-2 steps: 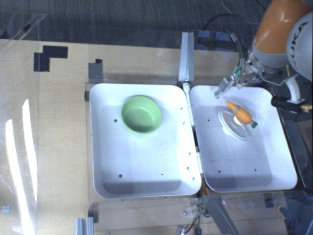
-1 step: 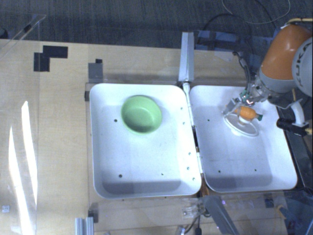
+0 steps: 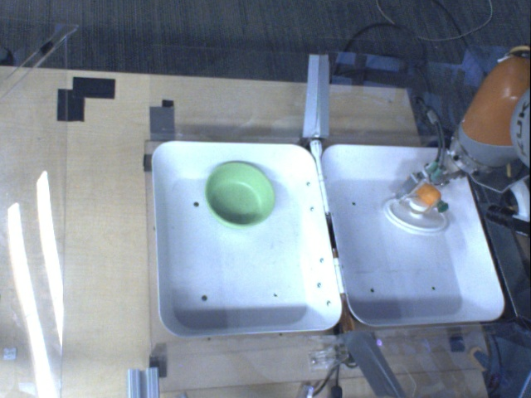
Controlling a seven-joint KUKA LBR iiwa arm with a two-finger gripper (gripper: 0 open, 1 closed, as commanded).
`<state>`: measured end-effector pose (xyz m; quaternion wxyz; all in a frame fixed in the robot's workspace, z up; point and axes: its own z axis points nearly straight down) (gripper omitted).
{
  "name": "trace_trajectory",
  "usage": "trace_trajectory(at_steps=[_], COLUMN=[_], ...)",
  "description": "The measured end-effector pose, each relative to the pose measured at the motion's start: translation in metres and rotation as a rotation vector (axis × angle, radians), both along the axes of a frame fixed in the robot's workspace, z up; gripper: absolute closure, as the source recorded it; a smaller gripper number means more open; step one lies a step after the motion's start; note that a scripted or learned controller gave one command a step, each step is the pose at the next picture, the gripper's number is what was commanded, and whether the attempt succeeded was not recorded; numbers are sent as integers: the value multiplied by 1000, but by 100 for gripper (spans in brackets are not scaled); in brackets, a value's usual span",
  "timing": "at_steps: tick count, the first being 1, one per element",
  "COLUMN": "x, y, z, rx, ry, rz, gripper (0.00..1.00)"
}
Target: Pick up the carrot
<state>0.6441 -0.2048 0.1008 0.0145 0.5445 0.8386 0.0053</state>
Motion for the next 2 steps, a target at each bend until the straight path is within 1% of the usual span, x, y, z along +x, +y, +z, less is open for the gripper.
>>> trace_trajectory(at_steps=[1,2], x=[3,26], y=[2,79], z=[14,77], rx=[-2,13], ry=[-11,23], rz=[2,-385], gripper=[100,100])
